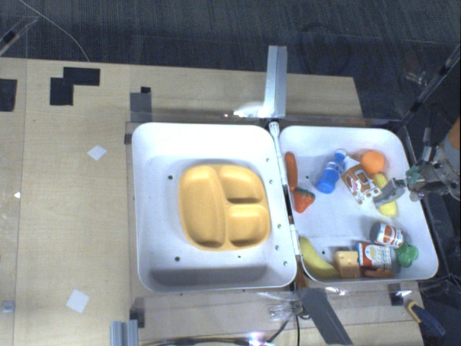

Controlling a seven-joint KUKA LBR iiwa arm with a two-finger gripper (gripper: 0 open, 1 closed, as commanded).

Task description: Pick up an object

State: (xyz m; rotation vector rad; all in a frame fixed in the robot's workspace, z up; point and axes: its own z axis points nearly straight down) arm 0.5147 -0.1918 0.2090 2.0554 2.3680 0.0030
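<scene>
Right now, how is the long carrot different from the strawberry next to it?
The long orange toy carrot is thin and stretched along the right white bin's left wall; the small red toy strawberry is short and plump. The carrot sits farther back, the strawberry just in front. Both are play food in the same bin.

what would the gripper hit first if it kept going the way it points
The gripper reaches in from the right, pointing left and a little down. It would probably meet the small yellow fruit just under its tip first, then the snack packet beyond. Its height above them is unclear.
</scene>
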